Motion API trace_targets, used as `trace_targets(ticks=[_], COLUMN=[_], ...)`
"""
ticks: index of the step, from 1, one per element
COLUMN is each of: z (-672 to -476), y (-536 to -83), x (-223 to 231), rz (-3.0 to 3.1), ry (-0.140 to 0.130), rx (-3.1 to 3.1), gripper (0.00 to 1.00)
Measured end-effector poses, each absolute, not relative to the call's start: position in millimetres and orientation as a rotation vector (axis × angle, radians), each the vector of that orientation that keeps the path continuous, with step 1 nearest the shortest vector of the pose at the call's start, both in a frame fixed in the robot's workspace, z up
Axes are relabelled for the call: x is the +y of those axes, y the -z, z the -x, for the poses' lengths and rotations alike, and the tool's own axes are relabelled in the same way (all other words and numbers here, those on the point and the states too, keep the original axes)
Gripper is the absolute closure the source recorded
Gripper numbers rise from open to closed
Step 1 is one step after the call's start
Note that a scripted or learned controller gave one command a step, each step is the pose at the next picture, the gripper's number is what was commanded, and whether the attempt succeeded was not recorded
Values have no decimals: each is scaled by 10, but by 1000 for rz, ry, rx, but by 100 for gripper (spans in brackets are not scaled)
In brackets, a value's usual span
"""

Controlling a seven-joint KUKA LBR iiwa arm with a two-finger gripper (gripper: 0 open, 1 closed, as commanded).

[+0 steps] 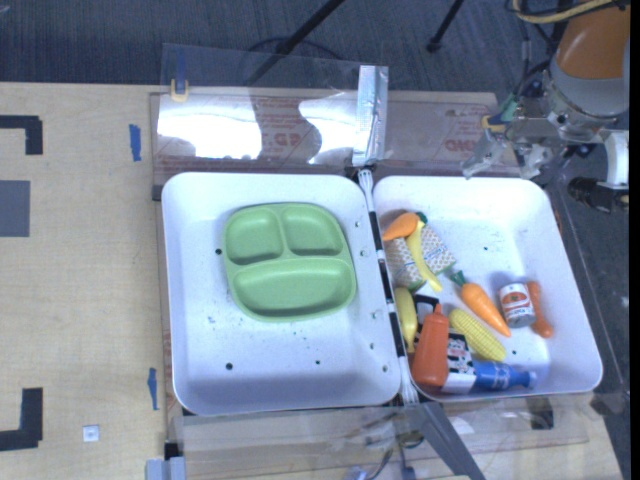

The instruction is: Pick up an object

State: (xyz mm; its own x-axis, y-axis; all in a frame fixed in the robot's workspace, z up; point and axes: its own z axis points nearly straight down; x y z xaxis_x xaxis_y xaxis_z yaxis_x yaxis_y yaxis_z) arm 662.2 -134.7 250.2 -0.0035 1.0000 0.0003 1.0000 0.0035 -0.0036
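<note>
The right bin [520,213] holds a heap of toy food along its left and front sides. In it I see an orange carrot [483,306], a yellow corn cob [478,334], a banana [421,259], a red-orange bottle [432,348], a small red-labelled can [516,303] and a blue tube [497,376]. My gripper [520,146] hangs above the bin's far right corner, well away from the heap. It is small and cluttered with cables here, and nothing is visibly held.
A green divided plate [290,260] lies in the left bin [200,348]. A clear plastic wall [260,118] stands behind the bins, with a taped post [370,113] at the middle. The right bin's far half is bare white floor.
</note>
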Motion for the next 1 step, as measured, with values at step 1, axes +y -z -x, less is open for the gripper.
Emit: trace_targets(ticks=[1], z=[-5612], y=[-1419], x=[-1600], rz=[1948], ry=[-1], rx=[-2461], gripper=[0])
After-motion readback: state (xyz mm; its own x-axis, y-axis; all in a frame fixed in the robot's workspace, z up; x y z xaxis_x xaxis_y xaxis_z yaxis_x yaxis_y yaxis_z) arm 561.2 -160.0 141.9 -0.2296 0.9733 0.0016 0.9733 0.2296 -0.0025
